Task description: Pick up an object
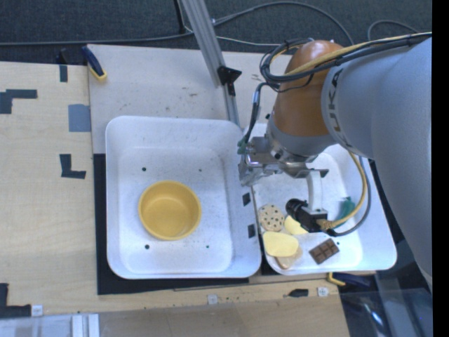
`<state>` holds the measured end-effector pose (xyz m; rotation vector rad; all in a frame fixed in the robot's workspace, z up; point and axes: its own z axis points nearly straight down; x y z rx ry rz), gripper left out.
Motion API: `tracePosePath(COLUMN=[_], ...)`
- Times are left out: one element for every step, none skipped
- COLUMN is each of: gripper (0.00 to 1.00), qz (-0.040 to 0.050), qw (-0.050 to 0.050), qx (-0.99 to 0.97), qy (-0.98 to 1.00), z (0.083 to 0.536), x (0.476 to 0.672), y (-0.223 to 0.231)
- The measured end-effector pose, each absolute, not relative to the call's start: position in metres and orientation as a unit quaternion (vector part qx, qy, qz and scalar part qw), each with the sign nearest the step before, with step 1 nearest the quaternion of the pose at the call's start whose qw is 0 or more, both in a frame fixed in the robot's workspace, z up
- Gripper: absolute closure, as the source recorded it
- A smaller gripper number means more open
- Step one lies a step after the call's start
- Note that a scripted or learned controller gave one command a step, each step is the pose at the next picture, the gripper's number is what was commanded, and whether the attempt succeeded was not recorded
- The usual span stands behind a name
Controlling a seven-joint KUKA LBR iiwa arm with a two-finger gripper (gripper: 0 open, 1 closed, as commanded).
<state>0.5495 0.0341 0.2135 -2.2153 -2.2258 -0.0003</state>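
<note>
- Camera view looks down on a pale wooden table [42, 188] that carries two shallow white bins side by side.
- The left bin [175, 153], in the middle of the frame, holds one yellow bowl [170, 209], upright, in its lower left part.
- The arm [382, 83] reaches in from the right, and its orange band [309, 111] sits over the upper part of the right bin [354, 234].
- The wrist end hangs above the right bin's left side, close to the wall shared with the left bin.
- Whether the jaws are apart or together cannot be told, and nothing is seen between them.
- The things to pick lie in the lower part of the right bin: a round speckled cookie [271, 217] and, just below it, a pale yellow piece [280, 243].
- A brown ridged block [324, 250] lies to the right of the pale yellow piece.
- A small teal thing [346, 206] lies near the bin's right side.
</note>
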Motion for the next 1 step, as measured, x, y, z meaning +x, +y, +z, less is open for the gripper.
tracePosePath(gripper=[1.00], qz=[-0.0003], qw=[0.000], qx=[-0.705], qy=[-0.709], z=[0.2248], x=[0.5619], y=[0.0835])
